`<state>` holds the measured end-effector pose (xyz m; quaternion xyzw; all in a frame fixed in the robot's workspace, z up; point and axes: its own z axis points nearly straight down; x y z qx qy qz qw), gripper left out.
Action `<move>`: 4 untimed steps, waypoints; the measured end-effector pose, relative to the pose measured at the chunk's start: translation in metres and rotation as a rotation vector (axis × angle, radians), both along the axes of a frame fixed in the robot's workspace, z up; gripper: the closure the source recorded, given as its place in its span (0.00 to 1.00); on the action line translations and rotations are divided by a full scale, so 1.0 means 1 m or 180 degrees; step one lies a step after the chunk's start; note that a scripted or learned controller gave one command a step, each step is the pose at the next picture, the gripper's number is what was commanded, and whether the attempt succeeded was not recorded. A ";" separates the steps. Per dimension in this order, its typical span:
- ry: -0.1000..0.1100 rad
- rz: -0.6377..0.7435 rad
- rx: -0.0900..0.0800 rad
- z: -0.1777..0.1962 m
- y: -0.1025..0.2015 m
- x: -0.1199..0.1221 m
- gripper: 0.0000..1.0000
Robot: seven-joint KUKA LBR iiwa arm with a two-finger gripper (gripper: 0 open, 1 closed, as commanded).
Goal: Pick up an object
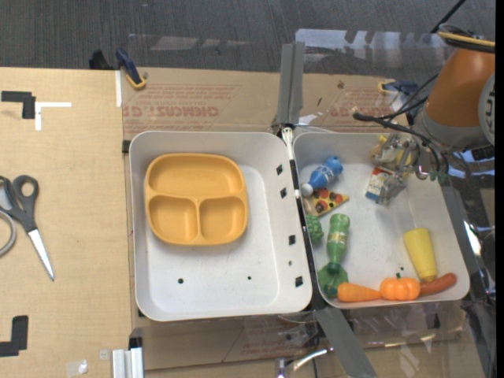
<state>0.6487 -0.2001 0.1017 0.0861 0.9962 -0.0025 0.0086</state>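
Hovering: gripper (391, 166) over small carton (381, 186) in right bin (459, 227), prob. lining up grab; grip state can't tell, toys clustered nearby.

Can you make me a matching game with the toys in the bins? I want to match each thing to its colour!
Things:
1. divided plate
2. toy bottle
3. toy carrot
4. toy corn

Colours:
A. orange
B. light yellow
C. yellow-orange
D. green

Pairs: 1-C, 2-D, 3-A, 4-B
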 end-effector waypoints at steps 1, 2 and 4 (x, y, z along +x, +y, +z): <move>0.0038 -0.0654 0.0026 -0.008 0.082 -0.010 0.00; 0.0047 -0.1767 0.0032 -0.010 0.101 -0.109 0.00; 0.0031 -0.2141 0.0034 -0.008 0.103 -0.008 0.00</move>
